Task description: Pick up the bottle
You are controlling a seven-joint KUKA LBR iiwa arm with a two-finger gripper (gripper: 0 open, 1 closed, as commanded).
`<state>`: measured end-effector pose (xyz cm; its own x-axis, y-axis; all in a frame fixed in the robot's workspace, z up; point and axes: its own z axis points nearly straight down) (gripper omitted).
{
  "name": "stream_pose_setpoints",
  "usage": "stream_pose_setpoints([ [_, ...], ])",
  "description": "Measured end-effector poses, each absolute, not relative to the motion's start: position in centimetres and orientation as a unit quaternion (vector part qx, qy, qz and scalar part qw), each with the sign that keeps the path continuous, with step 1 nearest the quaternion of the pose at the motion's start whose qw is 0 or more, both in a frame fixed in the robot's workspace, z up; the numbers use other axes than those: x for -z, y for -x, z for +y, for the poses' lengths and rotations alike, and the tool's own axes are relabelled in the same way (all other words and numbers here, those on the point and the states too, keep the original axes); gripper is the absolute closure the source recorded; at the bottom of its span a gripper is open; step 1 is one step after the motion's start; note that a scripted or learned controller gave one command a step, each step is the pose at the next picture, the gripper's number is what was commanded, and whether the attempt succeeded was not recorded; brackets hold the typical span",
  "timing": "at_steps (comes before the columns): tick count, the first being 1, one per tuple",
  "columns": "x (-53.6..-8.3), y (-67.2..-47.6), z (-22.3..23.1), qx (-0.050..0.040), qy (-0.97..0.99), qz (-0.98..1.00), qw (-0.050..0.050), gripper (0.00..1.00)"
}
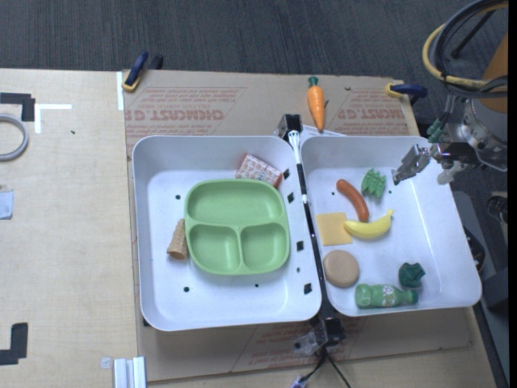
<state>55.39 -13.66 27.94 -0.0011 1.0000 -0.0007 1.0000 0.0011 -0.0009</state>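
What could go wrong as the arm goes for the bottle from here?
The green bottle lies on its side by the right bin's near wall, so it may roll or slip. A dark green toy and a round bun crowd it. The pincer hangs at the bin's far corner, across the banana.

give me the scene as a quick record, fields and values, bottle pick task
bottle: green bottle, lying on its side at the right bin's near edge
gripper: gripper above the right bin's far right corner, apart from the bottle
right bin: sausage, banana, cheese slice, bun, two green toys
left bin: green tray, cone, small carton
outside bins: carrot
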Motion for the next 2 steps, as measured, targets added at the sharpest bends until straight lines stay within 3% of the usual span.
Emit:
stream_pose_setpoints([
  [1, -28.9, -55.4, -13.7, -0.0008, 0.706, -0.708, -0.001, 1.00],
  [2, -19.9, -49.8, -3.0, -0.0011, 0.812, -0.584, 0.001, 1.00],
])
